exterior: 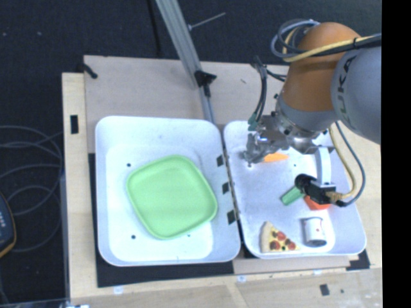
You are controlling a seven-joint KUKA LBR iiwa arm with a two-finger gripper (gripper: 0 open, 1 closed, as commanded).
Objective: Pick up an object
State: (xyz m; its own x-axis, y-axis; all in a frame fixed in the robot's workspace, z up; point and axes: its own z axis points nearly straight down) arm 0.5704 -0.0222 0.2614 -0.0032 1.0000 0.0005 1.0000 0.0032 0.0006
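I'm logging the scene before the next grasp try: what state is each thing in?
gripper: low over the right bin, far side.
green plate: flat, right way up, in the left bin.
pizza slice: flat, toppings up, in the right bin.
white cylinder: beside the pizza slice, pose unclear.
orange piece: lying next to the gripper.
green piece: lying mid right bin.

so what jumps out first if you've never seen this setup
A big green plate lies in the left bin. The arm, orange band above the wrist, hangs over the right bin, its gripper near the far left corner. A pizza slice lies at that bin's front.
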